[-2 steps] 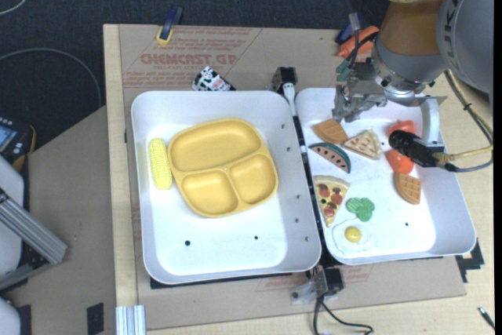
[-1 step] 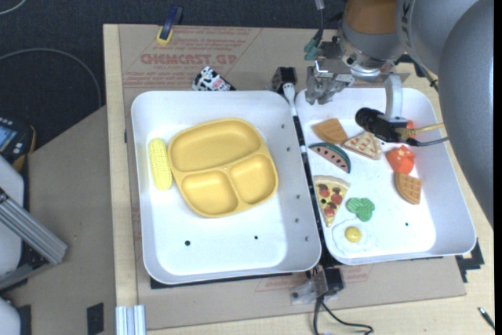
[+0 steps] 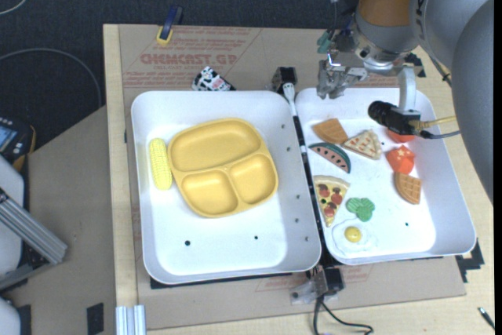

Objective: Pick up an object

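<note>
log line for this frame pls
gripper above right bin back edge | holding nothing | toy food in bin | yellow tray in left bin

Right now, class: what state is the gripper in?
Gripper: above the right bin's far-left corner, nothing seen in it; open or shut cannot be told.

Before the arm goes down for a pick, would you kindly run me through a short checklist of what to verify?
1. Pincer carries nothing: ok, no item seen in it.
2. Pincer over the right bin: ok, at its far edge.
3. Pincer above a target: not ok, the toast slice lies nearer the camera.
4. Items apart enough: cannot tell; watermelon slice and waffle wedge sit close.
5. Yellow tray and corn cob out of the way: ok, in the left bin.
</note>
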Action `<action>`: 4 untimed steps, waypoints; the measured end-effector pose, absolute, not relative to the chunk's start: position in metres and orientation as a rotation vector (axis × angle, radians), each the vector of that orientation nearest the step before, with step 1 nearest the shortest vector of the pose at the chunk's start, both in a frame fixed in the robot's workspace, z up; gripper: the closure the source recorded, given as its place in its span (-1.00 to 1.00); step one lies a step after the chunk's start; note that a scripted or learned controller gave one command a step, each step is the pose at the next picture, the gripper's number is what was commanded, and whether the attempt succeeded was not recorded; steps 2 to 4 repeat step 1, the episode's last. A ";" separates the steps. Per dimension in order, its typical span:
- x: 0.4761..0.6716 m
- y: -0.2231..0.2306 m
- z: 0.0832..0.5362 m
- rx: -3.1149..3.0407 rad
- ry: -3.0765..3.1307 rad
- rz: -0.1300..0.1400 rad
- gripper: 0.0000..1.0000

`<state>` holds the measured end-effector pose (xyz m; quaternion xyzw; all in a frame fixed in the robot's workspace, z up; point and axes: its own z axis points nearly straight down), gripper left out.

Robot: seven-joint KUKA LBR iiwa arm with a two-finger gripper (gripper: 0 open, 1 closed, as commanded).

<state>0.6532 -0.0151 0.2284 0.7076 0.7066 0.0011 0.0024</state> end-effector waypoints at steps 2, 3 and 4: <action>0.652 -0.004 0.235 2.217 2.220 0.004 1.00; 0.652 -0.004 0.235 2.217 2.220 0.004 1.00; 0.652 -0.004 0.235 2.217 2.220 0.004 1.00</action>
